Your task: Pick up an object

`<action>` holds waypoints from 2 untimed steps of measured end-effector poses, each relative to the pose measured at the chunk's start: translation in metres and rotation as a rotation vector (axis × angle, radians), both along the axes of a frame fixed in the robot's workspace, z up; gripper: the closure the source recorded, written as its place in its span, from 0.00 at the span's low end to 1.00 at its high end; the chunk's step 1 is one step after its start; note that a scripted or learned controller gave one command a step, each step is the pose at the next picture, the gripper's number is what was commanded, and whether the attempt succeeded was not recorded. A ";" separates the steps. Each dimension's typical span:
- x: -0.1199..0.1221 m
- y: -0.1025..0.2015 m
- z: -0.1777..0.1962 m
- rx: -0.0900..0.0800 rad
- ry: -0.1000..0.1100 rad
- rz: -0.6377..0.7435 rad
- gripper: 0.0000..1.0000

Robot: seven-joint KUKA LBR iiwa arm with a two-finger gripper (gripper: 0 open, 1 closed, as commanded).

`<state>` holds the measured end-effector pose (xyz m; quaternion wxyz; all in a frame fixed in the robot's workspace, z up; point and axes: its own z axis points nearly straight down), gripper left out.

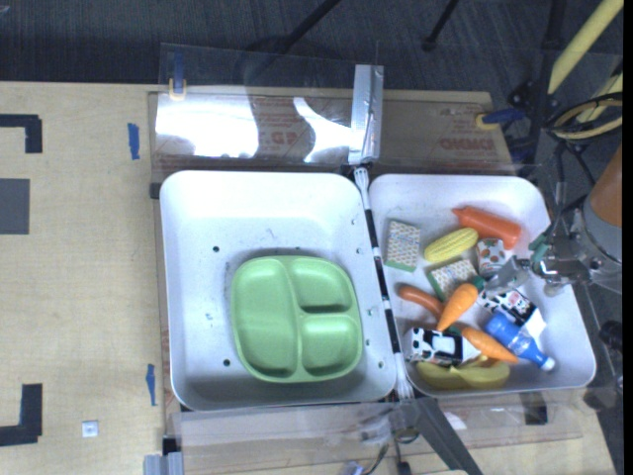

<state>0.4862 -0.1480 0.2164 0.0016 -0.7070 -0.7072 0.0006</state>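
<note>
The right bin holds a heap of toy food. An orange-red sausage lies at the back, with a yellow corn cob and a grey-green waffle square beside it. Two orange carrots, a black-and-white cow, a blue bottle and a banana fill the front. My gripper hangs low over the bin's right side, just right of the pile and above the blue bottle. Nothing shows between its tips from here.
The left bin carries a green divided plate. A metal divider and a clear panel stand behind the bins. Cables and a tripod leg crowd the far right. Bare wooden bench lies to the left.
</note>
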 end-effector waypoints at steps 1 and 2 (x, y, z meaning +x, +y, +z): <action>0.016 -0.002 -0.091 -0.007 -0.017 0.095 0.00; 0.099 0.019 -0.119 -0.007 -0.035 -0.058 0.00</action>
